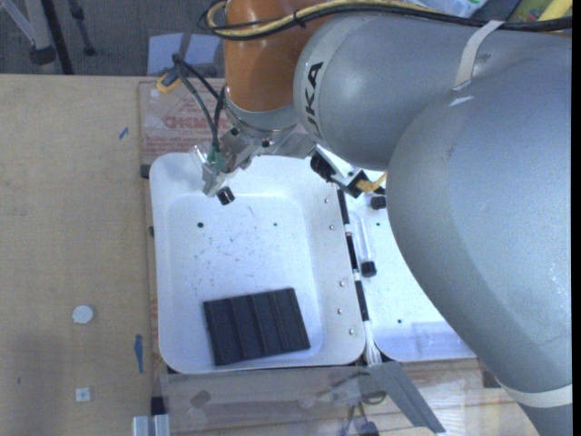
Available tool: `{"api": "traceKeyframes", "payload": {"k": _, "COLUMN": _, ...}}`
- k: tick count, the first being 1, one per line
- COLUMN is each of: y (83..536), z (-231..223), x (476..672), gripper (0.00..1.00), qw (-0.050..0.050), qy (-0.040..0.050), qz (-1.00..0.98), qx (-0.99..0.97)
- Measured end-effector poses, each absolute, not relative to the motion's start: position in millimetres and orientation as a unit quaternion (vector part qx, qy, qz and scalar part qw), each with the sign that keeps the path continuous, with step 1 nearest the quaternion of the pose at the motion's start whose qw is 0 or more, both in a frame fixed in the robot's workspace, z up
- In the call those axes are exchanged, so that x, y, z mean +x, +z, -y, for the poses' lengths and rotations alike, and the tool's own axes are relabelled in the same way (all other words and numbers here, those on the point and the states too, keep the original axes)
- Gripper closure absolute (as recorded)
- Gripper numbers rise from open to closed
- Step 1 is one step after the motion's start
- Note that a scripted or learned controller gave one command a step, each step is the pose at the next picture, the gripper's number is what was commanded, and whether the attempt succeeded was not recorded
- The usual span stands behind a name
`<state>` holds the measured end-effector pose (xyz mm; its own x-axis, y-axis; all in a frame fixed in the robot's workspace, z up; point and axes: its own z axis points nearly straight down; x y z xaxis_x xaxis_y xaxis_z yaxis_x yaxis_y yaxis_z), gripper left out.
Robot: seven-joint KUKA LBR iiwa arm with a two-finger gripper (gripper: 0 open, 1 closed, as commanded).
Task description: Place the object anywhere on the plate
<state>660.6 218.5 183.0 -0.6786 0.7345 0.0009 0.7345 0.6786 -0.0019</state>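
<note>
From the camera view, we see our gripper [218, 184] at the left bin's [172, 243] twelve o'clock edge; how its pincer stands we cannot tell. The dark ridged block [256, 325] lies at six o'clock, well apart. We should descend squarely over its middle.

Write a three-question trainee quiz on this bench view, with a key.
1. True or false: the dark ribbed slab lies at the near end of the left bin.
2. The pincer hangs over which part of the left bin?
A. far end
B. near end
C. outside it
3. Fill in: the band above the wrist is ____.

Key:
1. True
2. A
3. orange
</note>
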Motion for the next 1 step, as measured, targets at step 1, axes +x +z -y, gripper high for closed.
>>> {"api": "traceKeyframes", "payload": {"k": 1, "y": 198.3, "z": -220.0, "x": 661.4, "gripper": 1.00, "qw": -0.002, "qy": -0.0016, "qz": 0.948, "qx": -0.320}}
